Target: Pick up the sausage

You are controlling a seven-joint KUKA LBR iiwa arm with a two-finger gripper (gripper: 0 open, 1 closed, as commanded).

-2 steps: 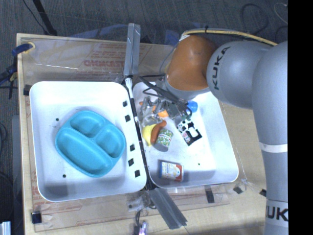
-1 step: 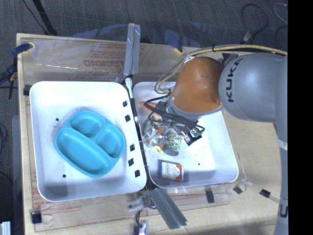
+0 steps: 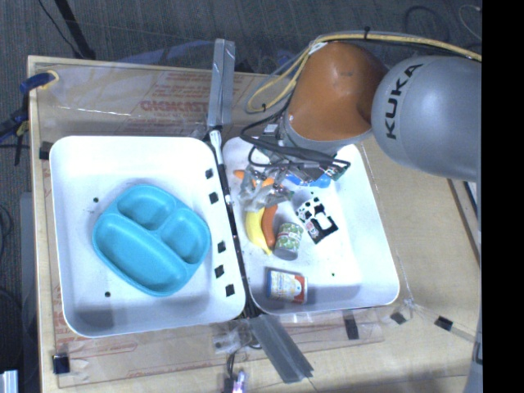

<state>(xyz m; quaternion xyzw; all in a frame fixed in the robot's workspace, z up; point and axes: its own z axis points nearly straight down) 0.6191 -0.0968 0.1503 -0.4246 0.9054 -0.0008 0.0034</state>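
Even overhead light, white bins (image 3: 131,150) bright, soft shadows under the arm (image 3: 426,117); picture slightly grainy and soft

Pretty plain setup here, a light wooden bench (image 3: 426,244) sitting on dark grey carpet-looking floor (image 3: 147,15), with a few black cables (image 3: 61,11) trailing across it up top. A clear plastic sheet (image 3: 123,88) with faded red print covers the back of the bench, light is even with soft shadows

Sausage (image 3: 268,216) lies in right bin, partly hidden.
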